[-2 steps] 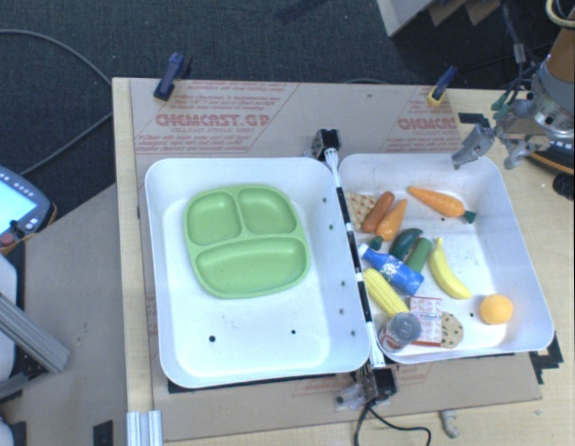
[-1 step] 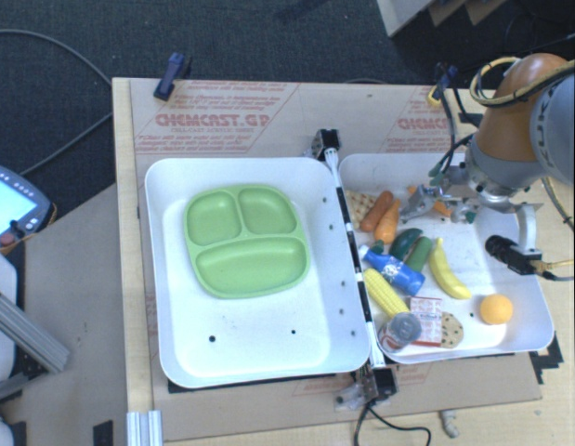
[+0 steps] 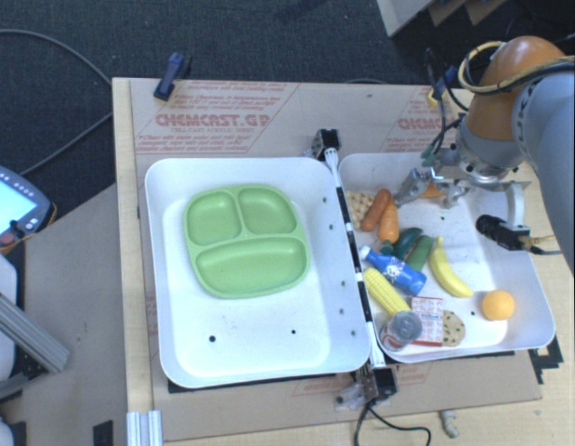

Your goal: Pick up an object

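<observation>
Carrots [image 3: 383,214] lying in the right bin [image 3: 524,328] against its left wall, long axes running slantwise toward the far edge, just left of and nearer the camera than the gripper [image 3: 434,186]. Hovering over the bin's far corner, reaching in from the right. Fingers too small and cluttered to judge, so cannot tell whether spread or closed; nothing seen between them. Banana [image 3: 449,269] and orange [image 3: 497,305] sitting further toward the near side.

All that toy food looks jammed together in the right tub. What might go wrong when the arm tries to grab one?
The carrots, corn and banana lie packed close in the right bin, so the tool could nudge a neighbour or catch two. The orange is round and might roll away. The tool also hangs near the bin's far wall and could bump it.
</observation>
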Action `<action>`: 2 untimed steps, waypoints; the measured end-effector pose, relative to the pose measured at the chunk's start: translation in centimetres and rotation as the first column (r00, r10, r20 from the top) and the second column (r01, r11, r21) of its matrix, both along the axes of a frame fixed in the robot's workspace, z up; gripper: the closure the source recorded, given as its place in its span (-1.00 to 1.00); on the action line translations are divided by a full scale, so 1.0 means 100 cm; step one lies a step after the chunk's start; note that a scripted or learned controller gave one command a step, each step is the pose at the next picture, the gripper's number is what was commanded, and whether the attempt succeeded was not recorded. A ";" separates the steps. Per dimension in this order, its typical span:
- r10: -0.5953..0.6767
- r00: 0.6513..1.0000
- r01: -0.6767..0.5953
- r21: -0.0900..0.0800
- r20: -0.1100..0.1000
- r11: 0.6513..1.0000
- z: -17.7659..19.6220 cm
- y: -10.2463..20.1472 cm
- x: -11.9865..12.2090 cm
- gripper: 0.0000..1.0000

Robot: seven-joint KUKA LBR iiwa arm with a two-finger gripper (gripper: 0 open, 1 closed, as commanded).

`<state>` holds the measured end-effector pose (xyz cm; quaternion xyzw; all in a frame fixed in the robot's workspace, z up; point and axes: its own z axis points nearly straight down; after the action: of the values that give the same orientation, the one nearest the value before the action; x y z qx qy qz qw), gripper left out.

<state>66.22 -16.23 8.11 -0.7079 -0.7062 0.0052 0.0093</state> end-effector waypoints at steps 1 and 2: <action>0.001 1.000 -0.001 -0.007 0.017 1.000 0.003 -0.042 0.003 -1.00; 0.007 1.000 -0.007 0.009 0.014 1.000 0.005 -0.052 0.006 -1.00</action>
<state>66.79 -21.47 8.58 -0.7055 -0.7086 -0.0030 0.0073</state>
